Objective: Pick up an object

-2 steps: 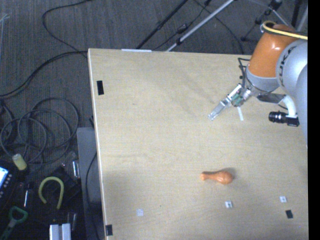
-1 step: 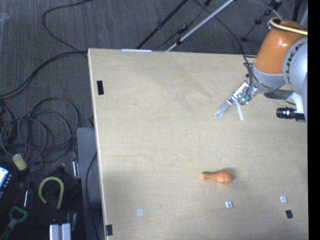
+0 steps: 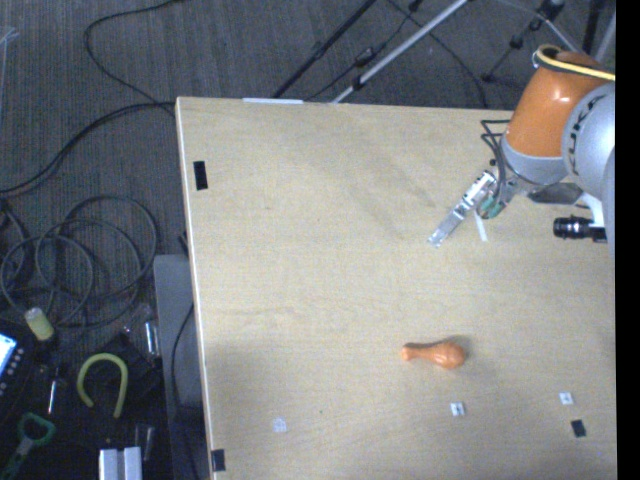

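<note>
Where the pale wooden tabletop (image 3: 330,298) comes closest to me, a few small markers lie scattered on it: a white tag (image 3: 457,408) and another white tag (image 3: 566,399) further right, a dark tab (image 3: 578,428) just beyond that, and a second dark tab (image 3: 218,459) at the left edge. A little further in lies the orange object (image 3: 435,354), a small bulb-shaped piece with a narrow neck pointing left. It rests flat on the wood by itself, touching nothing.

Well apart from it, further back and slightly to the right, hangs the gripper (image 3: 445,230), a slim silvery piece tilted down and to the left, with a shadow on the wood beneath it. Nothing is visibly held in it, and from here I cannot tell whether it is spread or closed. Behind it the arm (image 3: 590,148) comes in from the right, its orange band (image 3: 545,108) bulging above the grey wrist.

On the left side of the table, further back, there is a black mark (image 3: 200,175). Off the left edge, down on the dark carpet, sit loops of cable (image 3: 80,258) and a yellow-green U-shaped piece (image 3: 103,378). Beyond the far edge, metal stand legs (image 3: 420,28) slant across the floor.
</note>
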Robot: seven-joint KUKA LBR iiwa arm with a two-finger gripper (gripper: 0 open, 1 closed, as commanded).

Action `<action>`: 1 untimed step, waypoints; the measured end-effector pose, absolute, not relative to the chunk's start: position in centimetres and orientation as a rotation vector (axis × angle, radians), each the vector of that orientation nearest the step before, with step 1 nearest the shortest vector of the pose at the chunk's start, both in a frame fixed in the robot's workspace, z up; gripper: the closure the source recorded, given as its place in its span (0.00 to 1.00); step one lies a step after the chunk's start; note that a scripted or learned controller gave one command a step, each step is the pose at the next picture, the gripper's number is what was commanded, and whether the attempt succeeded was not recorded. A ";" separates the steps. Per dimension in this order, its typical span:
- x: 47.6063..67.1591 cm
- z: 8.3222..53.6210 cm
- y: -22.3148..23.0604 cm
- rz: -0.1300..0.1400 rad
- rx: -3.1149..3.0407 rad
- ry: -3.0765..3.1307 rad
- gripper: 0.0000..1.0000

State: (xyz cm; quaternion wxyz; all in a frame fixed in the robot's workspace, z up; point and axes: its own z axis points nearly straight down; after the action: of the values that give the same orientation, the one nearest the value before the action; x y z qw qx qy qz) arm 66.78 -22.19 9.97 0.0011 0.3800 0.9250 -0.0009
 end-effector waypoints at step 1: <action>66.3 8.4 -18.3 -0.002 1.128 2.931 0.00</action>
State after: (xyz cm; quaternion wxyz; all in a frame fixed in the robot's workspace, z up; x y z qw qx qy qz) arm 66.29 -18.33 8.42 0.0007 0.3591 0.9333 -0.0007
